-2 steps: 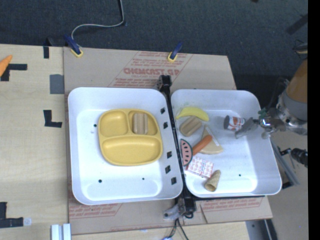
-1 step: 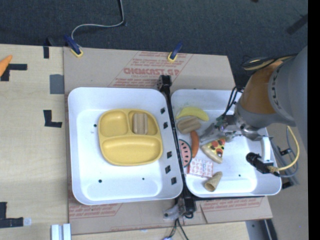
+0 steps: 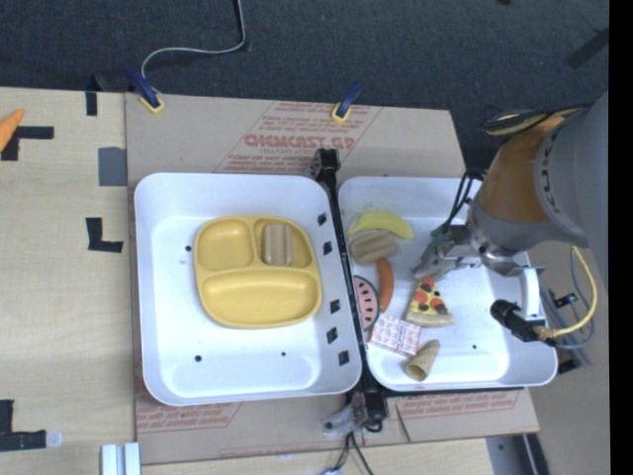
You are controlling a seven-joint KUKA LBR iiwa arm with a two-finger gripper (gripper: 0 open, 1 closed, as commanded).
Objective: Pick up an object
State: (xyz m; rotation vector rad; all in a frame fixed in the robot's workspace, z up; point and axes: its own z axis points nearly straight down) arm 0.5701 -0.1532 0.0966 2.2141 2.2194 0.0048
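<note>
Over right bin [image 3: 514, 364], arm [image 3: 539, 181] reaches in from right, wrist bent down toward bin floor. End effector [image 3: 435, 257] low, just above pizza slice [image 3: 428, 305]; finger spread cannot be told, nothing seen held. Nearby: banana [image 3: 384, 225], sausage [image 3: 373, 246], carrot [image 3: 386, 285], cone [image 3: 421, 358]. Left bin [image 3: 158, 295] holds yellow divided plate [image 3: 257, 275].

Tool [image 3: 432, 261] fingers blurred, state unclear; arm [image 3: 554, 186] cut by right edge, hiding bin [image 3: 495, 364] corner.
</note>
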